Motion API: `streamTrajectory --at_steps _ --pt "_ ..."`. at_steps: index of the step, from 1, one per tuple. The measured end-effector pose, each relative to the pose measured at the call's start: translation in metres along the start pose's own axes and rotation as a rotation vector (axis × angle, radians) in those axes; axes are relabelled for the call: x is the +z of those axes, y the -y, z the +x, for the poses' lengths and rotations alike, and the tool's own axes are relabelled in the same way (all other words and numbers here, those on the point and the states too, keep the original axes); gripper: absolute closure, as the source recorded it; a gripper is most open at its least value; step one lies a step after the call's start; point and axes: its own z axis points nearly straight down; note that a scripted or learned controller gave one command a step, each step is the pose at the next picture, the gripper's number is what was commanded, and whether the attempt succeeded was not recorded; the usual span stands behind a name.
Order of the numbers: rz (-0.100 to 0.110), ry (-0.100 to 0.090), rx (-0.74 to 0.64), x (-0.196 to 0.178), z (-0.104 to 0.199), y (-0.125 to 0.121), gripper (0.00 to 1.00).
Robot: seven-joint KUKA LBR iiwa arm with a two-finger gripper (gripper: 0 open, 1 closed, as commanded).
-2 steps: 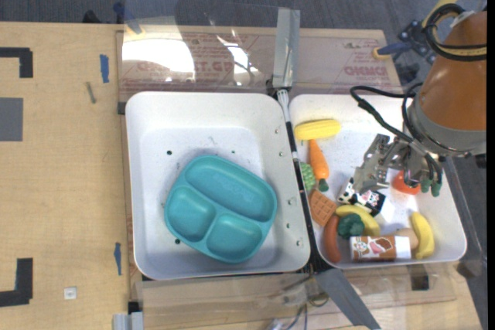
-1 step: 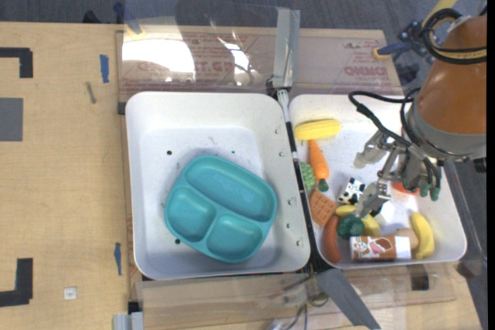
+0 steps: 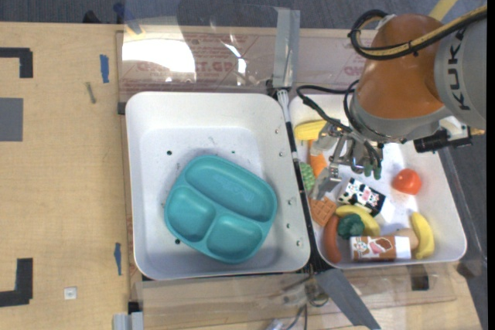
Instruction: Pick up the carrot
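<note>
carrot: the orange piece (image 3: 318, 165) with a green end below it, lying in the right bin (image 3: 452, 232) close against its left wall, just under a yellow item (image 3: 309, 130).
step: the approach, as I judge it; the carrot lies on the bin floor and nothing shows between the fingers.
gripper: (image 3: 346, 165) low over the right bin, just right of the carrot and near it; I cannot make out contact.
opening: the metal fingers (image 3: 334, 166) hang down with a gap between them, so it reads as partly open; how wide is hard to say, since the wrist hides the base. It holds nothing that I can see.
next move: a short shift toward the bin's left wall so the fingers straddle the carrot, then down and close. The wall leaves little room on that side, and the waffle (image 3: 322, 209) and green stalk crowd it from below, so a wrong grasp looks likely.
near neighbours: a black-and-white block (image 3: 363, 197) just below the gripper; a tomato (image 3: 407, 182) to its right.
farther: a banana (image 3: 421, 234), a bottle (image 3: 379, 247), a dark green piece (image 3: 349, 226) and a brown sausage (image 3: 332, 239) along the bin's near side.
left bin: (image 3: 147, 127) holds a teal divided plate (image 3: 222, 206), well apart from the gripper.
arm: the orange band (image 3: 398, 66) sits above the right bin, cables looping over it.
</note>
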Motion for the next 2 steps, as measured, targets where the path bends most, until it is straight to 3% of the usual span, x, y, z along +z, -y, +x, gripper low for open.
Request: streamTrajectory --at_steps 1,2 --pt "0.000 0.015 -0.287 -0.0059 -0.0452 0.0002 0.00" --pt "0.001 0.015 -0.319 -0.0061 -0.0458 0.0001 0.00"
